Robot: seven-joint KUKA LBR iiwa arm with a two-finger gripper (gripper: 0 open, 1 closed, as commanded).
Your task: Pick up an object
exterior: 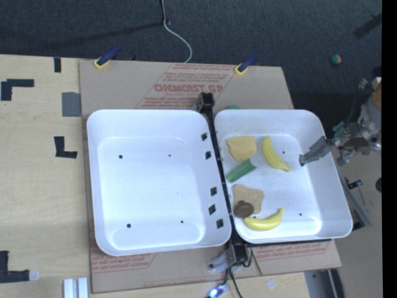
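Observation:
The right bin [322,185] holds several toy foods. A yellow wedge [240,148] lies at its upper left, with a banana [273,154] just right of it. Below them are a green stick [240,170], a tan bread slice [250,195], a small brown piece [243,209] and a second banana [265,220] near the front wall. My gripper [309,156] reaches in from the right over the bin's right side, about a hand's width right of the upper banana and touching none of the objects. Nothing shows in its grasp.
The left bin [99,166] sits beside the right one, with a black divider hinge [214,166] between them. Both rest on a cardboard sheet [180,85] on the wooden bench. A thin cable [177,36] hangs at the back.

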